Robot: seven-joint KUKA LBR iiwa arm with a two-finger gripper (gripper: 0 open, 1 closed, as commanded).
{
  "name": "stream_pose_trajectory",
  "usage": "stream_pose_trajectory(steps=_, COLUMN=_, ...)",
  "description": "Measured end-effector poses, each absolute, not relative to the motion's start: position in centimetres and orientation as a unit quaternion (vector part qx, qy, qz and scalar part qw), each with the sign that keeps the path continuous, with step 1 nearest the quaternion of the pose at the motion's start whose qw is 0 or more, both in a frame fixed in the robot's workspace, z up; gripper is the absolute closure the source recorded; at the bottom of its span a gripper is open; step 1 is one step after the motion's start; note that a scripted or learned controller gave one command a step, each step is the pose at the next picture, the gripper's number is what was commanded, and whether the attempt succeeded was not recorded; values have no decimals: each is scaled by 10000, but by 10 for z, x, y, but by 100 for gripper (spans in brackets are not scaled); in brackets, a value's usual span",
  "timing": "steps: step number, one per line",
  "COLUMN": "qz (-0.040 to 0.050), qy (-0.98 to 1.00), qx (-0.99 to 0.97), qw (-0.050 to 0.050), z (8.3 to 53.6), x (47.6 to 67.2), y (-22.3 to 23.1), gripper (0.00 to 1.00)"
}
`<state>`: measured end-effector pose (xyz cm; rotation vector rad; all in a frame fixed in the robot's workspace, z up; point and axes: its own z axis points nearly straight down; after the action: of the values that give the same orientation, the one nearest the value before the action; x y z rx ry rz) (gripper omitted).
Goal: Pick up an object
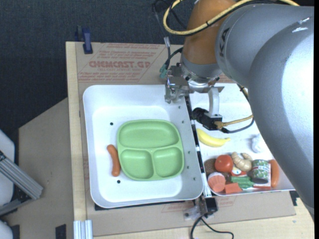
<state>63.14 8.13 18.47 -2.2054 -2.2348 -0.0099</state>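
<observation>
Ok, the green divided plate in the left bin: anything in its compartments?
Empty. All three compartments of the green plate show bare green; the sausage lies outside it, on the bin floor by its left edge.

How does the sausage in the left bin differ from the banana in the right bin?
The sausage is orange-red, the banana yellow. The sausage lies lengthwise beside the green tray; the banana lies crosswise near the arm. The sausage is thinner, the banana thicker and tapered. Both are slightly curved.

The arm (pixel 269 59) covered most of the right bin (pixel 249 190), and the pincer's (pixel 192 96) fingertips were too small to tell.
</observation>
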Motion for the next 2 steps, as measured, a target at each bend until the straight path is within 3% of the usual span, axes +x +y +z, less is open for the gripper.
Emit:
stream_pose_trajectory(steps=1, qz=0, qy=-7085, qx=-7057, qw=14, z=211, x=602, y=100, gripper=100)
stream_pose_trajectory(steps=2, qz=-17, qy=-7086, qx=-7056, qw=-8, z=190, x=667, y=136, gripper=100)
